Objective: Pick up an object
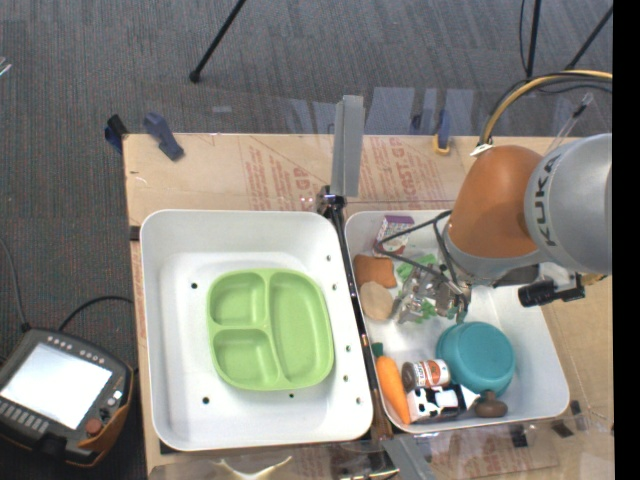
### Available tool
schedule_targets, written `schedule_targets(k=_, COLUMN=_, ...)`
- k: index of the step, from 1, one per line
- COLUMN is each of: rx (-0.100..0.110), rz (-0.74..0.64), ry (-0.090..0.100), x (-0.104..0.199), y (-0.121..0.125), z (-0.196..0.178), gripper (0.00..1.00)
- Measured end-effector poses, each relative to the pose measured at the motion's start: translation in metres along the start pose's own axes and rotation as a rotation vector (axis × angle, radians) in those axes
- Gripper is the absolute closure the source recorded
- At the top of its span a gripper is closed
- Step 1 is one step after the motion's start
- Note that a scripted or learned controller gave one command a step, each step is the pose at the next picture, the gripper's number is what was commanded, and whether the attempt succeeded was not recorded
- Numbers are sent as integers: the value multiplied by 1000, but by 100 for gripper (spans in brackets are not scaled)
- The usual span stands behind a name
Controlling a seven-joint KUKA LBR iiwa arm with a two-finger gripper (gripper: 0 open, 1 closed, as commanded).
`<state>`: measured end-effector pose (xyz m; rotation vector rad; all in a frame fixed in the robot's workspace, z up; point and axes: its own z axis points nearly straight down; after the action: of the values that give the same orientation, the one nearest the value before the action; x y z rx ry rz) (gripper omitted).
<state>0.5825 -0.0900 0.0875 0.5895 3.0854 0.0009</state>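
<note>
My gripper [428, 303] hangs low in the right bin [545, 363], below the orange wrist band, among the clutter near the bin's middle. A tan bread-like piece [377, 299] and a brown one [372, 269] lie just left of it, with green bits [418, 268] around it. A teal bowl [477, 356] sits to the lower right of the gripper. A small can [427, 374], a carrot [391, 388], a black-and-white cow-patterned item [437, 402] and a small brown lump [491, 404] lie along the front. A purple-edged packet [393, 229] lies at the back.
The left bin [180, 258] holds a green divided plate [270, 329]. A grey upright post [347, 153] stands at the back between the bins. A tablet-like controller [60, 393] lies on the floor at lower left.
</note>
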Motion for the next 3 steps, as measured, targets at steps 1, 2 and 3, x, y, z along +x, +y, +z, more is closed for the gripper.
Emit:
schedule_targets(k=1, rx=0, rz=-1, ry=0, x=0, y=0, z=0, gripper=0)
schedule_targets(k=2, rx=1, rz=64, ry=3, x=66, y=-37, z=1, gripper=0)
schedule_targets(k=3, rx=10, rz=243, ry=-6, x=24, y=-8, z=-1, gripper=0)
